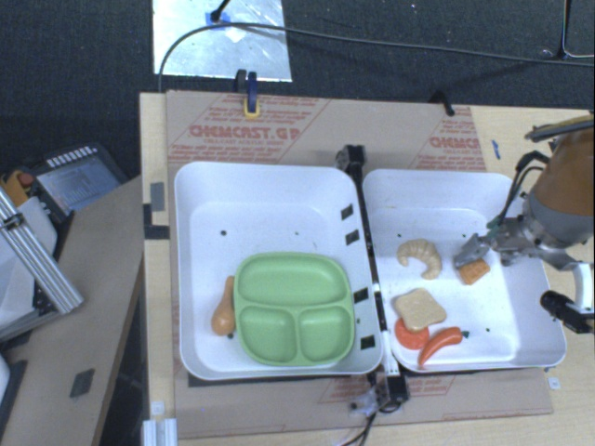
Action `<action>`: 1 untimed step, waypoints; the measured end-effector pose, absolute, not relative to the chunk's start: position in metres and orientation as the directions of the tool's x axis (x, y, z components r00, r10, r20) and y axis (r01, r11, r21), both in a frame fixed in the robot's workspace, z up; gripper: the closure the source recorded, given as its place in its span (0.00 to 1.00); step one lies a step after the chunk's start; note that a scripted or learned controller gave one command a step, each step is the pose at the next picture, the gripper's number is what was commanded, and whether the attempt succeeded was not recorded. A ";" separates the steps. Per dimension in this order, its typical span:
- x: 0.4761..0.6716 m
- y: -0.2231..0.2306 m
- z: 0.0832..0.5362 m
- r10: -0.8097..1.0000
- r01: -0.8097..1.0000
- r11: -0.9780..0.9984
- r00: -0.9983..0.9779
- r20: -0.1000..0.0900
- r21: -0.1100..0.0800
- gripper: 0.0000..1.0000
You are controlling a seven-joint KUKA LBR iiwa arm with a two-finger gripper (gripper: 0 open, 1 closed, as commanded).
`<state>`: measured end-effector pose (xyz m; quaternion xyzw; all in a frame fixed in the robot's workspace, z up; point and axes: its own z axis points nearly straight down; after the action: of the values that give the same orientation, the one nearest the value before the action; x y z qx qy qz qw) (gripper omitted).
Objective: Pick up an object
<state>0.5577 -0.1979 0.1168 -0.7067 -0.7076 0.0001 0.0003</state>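
Two shallow white bins are sitting side by side on the bench point(153, 277), over a sheet of printed cardboard point(307, 124).

Nearest the camera, in the right bin point(530, 347), an orange-red chili-shaped piece point(440, 342) is lying along the front wall, touching a red round piece point(407, 334). A toast-shaped slice point(419, 308) is resting partly on that red piece. In the left bin point(200, 212), a green three-compartment tray point(294, 308) is occupying the front area, and a tan drumstick-shaped item point(224, 309) is lying just beside the tray's left edge.

Farther back in the right bin, a croissant-shaped item point(423, 255) is lying near the center divider. To its right, a small orange block point(473, 271) is sitting on the bin floor.

The jaws point(474, 249) are hanging directly above and touching the upper edge of the orange block; whether they are released or clenched cannot be determined at this resolution, and the block is not visibly lifted. The grey arm point(558, 216) with its orange band is reaching in from the right side.

At the far end, a clamp point(250, 96) is gripping the cardboard edge, and a reflective metal plate point(221, 21) is lying on dark carpet point(418, 7).
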 end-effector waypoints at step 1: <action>0.559 -0.199 0.130 1.000 1.000 0.001 -0.001 -0.002 0.004 1.00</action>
<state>0.5589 -0.1986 0.1300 -0.7066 -0.7076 -0.0009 -0.0021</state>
